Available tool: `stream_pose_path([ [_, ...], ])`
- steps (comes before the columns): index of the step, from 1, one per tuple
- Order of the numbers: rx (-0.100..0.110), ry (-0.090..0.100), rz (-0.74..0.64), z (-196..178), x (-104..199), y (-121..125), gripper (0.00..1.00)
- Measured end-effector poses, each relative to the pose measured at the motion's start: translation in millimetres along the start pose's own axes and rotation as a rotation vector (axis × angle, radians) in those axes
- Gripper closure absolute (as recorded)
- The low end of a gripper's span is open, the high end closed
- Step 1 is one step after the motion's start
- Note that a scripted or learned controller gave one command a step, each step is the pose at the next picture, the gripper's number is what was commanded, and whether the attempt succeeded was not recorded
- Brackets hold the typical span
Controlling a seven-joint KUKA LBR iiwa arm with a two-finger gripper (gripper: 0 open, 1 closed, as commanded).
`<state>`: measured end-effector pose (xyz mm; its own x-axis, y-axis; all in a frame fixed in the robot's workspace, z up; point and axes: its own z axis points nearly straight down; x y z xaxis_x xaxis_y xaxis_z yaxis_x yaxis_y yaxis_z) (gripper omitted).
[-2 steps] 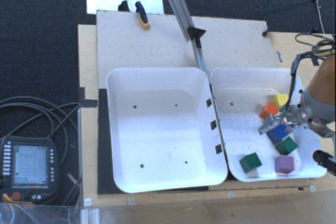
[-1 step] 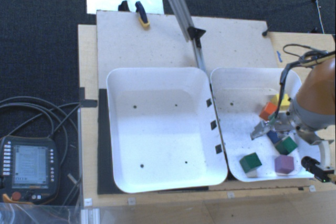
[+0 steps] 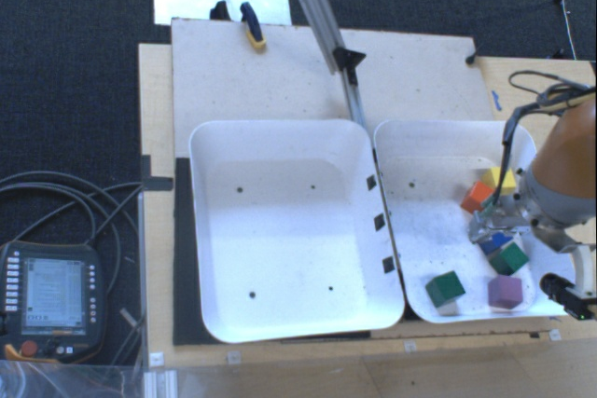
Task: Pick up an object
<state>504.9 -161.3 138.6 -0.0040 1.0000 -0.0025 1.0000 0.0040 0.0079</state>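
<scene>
The right bin (image 3: 420, 154) holds several small blocks. An orange block (image 3: 477, 197) and a yellow block (image 3: 494, 177) lie near its right side. A blue block (image 3: 494, 244) and a dark green block (image 3: 510, 260) sit just under the arm. Another green block (image 3: 445, 288) and a purple block (image 3: 505, 292) rest near the bin's front wall. My gripper (image 3: 492, 226) hangs low over the blue block, between it and the orange one, its tip mostly hidden by the wrist.
The left bin (image 3: 280, 154) stands beside the right one. A slanted metal pole (image 3: 317, 5) crosses the bench behind the bins. A teach pendant (image 3: 51, 294) with cables lies on the floor at left. A yellow-handled tool (image 3: 252, 25) rests at the back.
</scene>
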Motion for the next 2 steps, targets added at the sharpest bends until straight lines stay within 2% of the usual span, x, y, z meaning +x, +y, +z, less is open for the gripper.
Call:
stream_pose_path([
  [2, -0.001, 0.000, -0.001, -98.8, 0.5, -2.8, 1.00],
])
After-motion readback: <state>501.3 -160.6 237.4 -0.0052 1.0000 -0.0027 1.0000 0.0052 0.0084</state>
